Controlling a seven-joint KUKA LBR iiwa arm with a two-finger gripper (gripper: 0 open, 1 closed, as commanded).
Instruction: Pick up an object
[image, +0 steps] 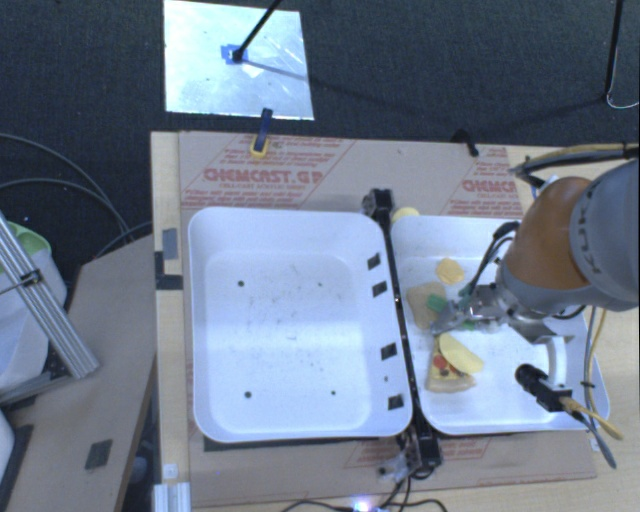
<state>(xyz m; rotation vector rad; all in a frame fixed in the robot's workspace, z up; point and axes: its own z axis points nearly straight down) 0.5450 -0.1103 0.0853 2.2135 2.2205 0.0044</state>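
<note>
The worktop (300, 165) carries two white bins; the left bin (290, 325) adjoins the right bin (500, 405), into which the arm (570, 245) reaches from the right. The claw (448, 318) sits low over a greenish piece (428, 300) near the divider; whether it is open or gripping anything cannot be determined. A yellow piece (450, 270) lies just behind it, and a yellow slice (460, 354) on a pizza-like toy (448, 378) lies just in front.

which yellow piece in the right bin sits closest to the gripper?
The yellow piece just below the gripper, lying on the pizza toy; the other yellow piece sits farther up.
</note>
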